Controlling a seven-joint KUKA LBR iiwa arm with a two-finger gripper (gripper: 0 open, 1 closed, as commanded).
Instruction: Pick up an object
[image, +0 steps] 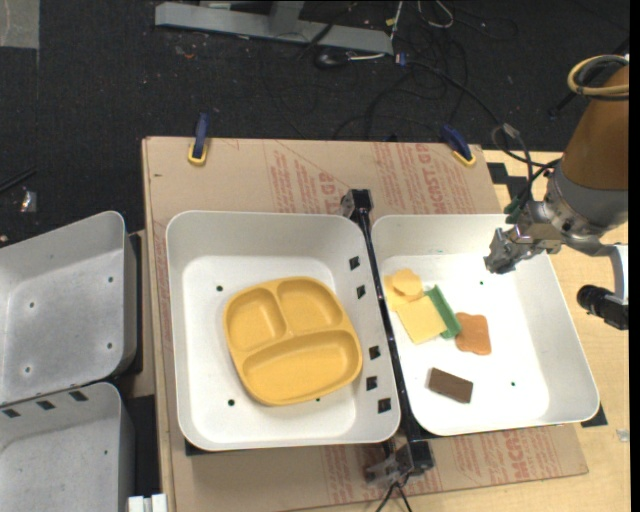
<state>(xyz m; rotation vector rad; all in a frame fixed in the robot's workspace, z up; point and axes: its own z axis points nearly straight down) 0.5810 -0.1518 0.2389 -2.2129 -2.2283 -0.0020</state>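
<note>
Dark floor with cables behind; brown table carrying two white bins side by side.

Left bin: one yellow plate, three compartments, nothing on it.

Right bin, contents grouped at its left half:
- yellow slab, flat, with a small yellow disc touching its far edge.
- green stick, lying along the slab's right edge, touching it.
- orange piece, just beside the stick's near end.
- brown block, nearest item, apart from the others.

My hand: poised over the far right part of the right bin, above bare floor, right of the cluster. Nothing between my fingers that I can see; whether they are spread or closed I cannot tell.

Step in hand, as I judge it: approach, target not yet chosen. Brown block looks the best pick: isolated, thicker edges, no neighbour to drag along. I would travel left and nearer, centre over it, align my fingers across its short side, then descend straight. Slab and disc lie too flat to grip cleanly; stick risks taking the slab with it.
</note>
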